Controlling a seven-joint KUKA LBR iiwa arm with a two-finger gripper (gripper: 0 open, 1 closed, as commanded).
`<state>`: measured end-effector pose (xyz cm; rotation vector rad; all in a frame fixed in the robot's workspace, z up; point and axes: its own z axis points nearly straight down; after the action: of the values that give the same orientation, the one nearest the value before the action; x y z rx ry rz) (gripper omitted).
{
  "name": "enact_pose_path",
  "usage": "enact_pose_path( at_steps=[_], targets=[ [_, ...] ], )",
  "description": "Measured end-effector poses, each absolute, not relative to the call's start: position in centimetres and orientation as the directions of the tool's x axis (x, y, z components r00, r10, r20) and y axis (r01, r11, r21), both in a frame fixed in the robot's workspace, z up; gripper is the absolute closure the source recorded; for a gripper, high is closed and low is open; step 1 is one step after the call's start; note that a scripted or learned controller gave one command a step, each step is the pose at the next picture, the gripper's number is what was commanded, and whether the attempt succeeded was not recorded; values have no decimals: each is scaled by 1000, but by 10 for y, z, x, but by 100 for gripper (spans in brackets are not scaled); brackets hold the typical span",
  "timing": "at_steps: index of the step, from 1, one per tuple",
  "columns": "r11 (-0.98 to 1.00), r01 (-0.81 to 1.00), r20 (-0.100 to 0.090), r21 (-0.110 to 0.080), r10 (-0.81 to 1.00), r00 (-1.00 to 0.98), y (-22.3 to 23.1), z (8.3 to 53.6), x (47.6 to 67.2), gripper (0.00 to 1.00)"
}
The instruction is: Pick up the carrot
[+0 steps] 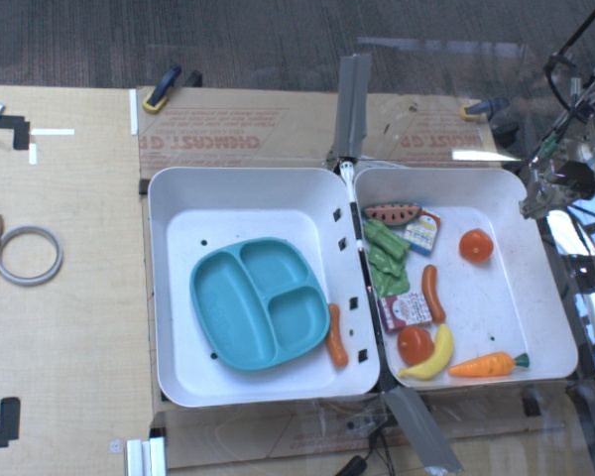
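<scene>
While the carrot waits untouched, the scene reads from the left like this: a roll of tape (27, 255) lies on the bare table (69, 365), well apart from the bins. The left bin (164, 296) holds a teal divided plate (261, 303), and an orange sausage-shaped piece (336, 335) lies just beside the plate's right edge, against the wall between the bins.

The right bin (535, 305) is the crowded one. Along its left side sit green pea pods (386, 255), a small red packet (409, 311) and, nearer, a red tomato (414, 345) touching a yellow banana (431, 356). A small sausage (431, 288) lies near the middle, and a second tomato (475, 246) sits farther back to the right.

The carrot (488, 365) lies in the near right corner of this bin, just right of the banana, close to the near wall. Its long axis runs nearly left to right, the orange tip pointing left and the green top at the right end.

The gripper (537, 198) hangs at the bin's far right rim, among cables; whether its jaws are apart or closed I cannot tell, and nothing is seen in its grasp. From there the carrot lies toward the near side and slightly left, so the coming move looks like a travel along the right wall, then a descent with the jaws set across the carrot's length. The close wall and the banana could crowd that grasp.
</scene>
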<state>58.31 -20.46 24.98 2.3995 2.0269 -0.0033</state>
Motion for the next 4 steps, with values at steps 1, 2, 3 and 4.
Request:
enact_pose_path(
  at_steps=[1, 2, 3, 4],
  targets=[
    [-88, 996, -2, 0, 996, 88, -208, 379, 610, 100],
    [29, 1000, -1, -2, 1000, -29, -213, 240, 601, 100],
    [35, 999, -2, 1, 999, -35, -222, 362, 621, 100],
    [85, 996, -1, -2, 996, -85, -221, 218, 659, 100]
  ],
)
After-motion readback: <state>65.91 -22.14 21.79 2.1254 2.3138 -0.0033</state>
